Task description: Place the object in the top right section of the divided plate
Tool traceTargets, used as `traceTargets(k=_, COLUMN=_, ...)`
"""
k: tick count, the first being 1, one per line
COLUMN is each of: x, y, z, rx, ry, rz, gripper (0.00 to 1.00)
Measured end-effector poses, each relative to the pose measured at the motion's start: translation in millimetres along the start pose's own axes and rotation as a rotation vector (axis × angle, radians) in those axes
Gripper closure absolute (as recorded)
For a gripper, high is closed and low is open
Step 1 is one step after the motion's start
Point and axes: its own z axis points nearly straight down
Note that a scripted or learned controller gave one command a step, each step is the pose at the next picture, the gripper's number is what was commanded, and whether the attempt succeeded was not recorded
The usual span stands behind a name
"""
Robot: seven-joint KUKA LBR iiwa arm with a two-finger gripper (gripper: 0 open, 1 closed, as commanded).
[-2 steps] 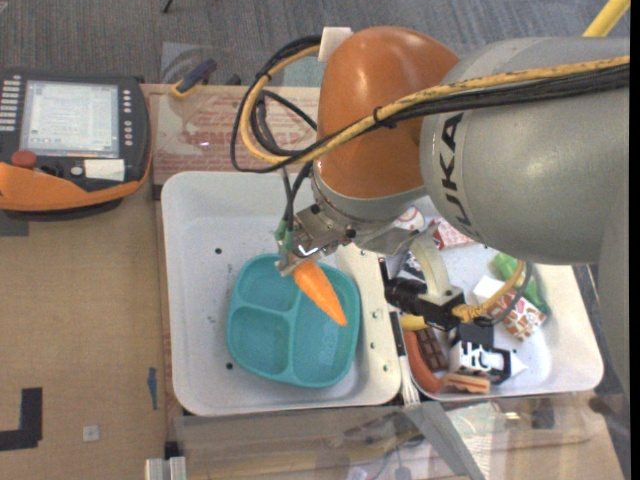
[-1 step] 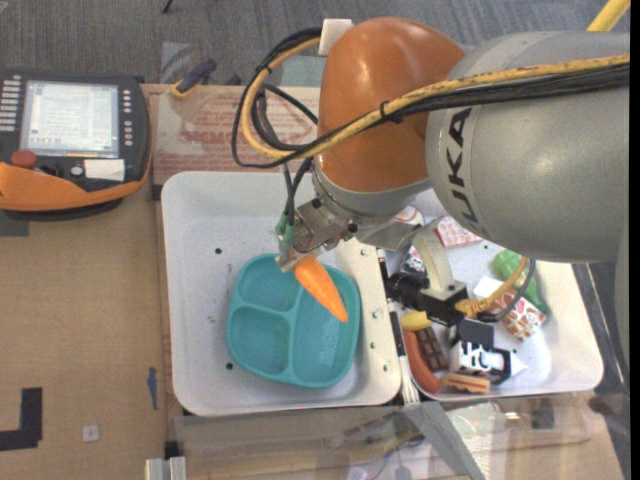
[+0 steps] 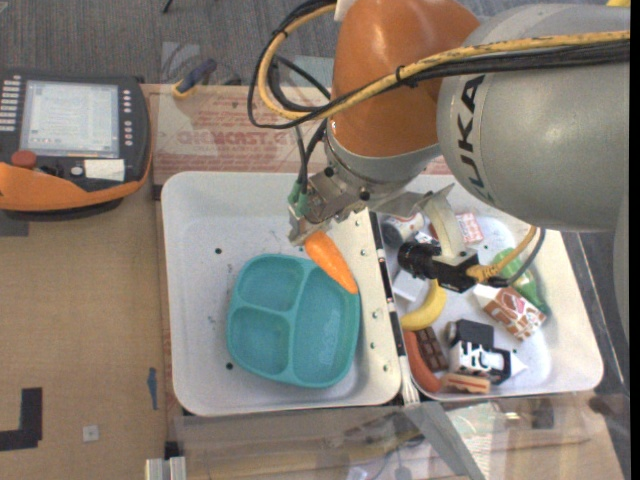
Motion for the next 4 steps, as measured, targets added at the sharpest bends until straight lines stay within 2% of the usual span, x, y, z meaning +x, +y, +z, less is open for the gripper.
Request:
traceTargets(k=1, x=38, y=-43, z=63, rx=0.003, ry=0.002, rz=0.052, gripper=1.00)
traceTargets(k=2, x=-25, y=-61, z=96, rx=0.004, ry=0.002, rz=0.074, gripper=1.00)
traceTargets(k=3, x=36, y=-54, z=99, rx=0.004, ry=0.003, rz=0.041, gripper=1.00)
traceTargets(k=4, x=-51, y=-25, z=74, rx=0.002, ry=0.001, rz=0.257, gripper=1.00)
